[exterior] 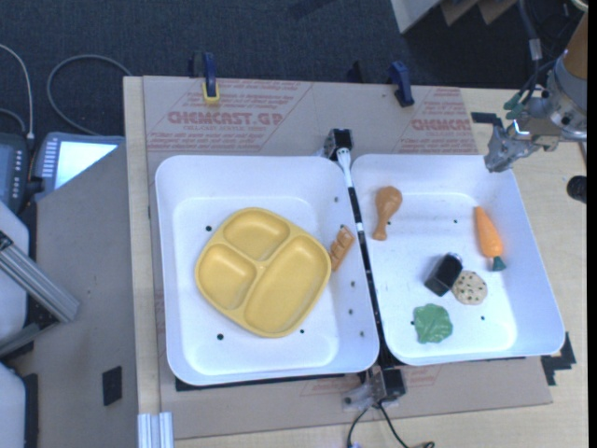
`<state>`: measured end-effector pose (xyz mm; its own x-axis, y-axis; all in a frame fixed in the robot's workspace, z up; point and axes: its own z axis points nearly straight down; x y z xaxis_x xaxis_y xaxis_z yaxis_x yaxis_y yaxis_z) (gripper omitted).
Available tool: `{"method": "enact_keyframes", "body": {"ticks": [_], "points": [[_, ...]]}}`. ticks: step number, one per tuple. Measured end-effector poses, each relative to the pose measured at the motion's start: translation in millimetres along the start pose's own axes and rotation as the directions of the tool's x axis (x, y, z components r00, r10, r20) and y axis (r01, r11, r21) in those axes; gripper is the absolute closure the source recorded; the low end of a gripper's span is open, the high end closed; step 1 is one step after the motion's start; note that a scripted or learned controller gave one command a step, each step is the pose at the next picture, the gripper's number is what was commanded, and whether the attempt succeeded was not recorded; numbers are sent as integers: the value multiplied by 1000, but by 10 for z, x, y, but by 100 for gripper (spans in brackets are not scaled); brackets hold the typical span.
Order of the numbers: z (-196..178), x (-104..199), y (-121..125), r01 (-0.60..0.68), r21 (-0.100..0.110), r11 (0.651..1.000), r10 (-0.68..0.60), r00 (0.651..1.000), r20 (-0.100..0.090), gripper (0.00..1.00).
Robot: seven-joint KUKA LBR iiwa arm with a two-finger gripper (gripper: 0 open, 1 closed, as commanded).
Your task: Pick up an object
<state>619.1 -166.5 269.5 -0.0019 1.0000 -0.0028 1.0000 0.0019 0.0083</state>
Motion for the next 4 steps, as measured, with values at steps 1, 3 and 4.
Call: {"method": "enact_keyframes", "body": {"ticks": [1,3,4], "points": [[-42,564,23,4,8,1000,-4,1000,-4,100],[6,1695,205,2,5,1000,-2,1000,-2,100],[68,2136,276,2,6,1000,-2,1000,-3,100]]}}
